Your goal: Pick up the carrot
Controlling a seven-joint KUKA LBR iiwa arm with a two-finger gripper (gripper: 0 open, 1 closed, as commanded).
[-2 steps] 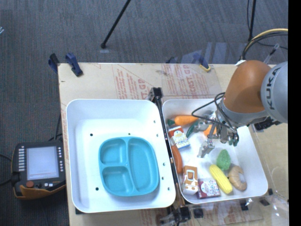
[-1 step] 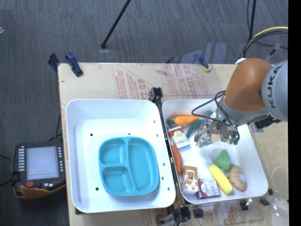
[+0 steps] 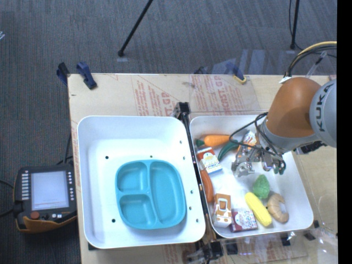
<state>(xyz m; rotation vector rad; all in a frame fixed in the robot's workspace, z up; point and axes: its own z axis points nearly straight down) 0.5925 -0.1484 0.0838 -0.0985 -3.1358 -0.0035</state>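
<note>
The carrot is orange with a green top at its left end. It lies along the far left part of the right bin. My gripper hangs over the middle of that bin, to the right of the carrot and a little nearer the front, apart from it. The arm's orange band hides much of the wrist from above.
In the right bin lie a green pod, a small carton, an orange-red sausage-like piece, a green vegetable, a yellow piece, a tan piece and two small boxes. The left bin holds a blue divided plate.
</note>
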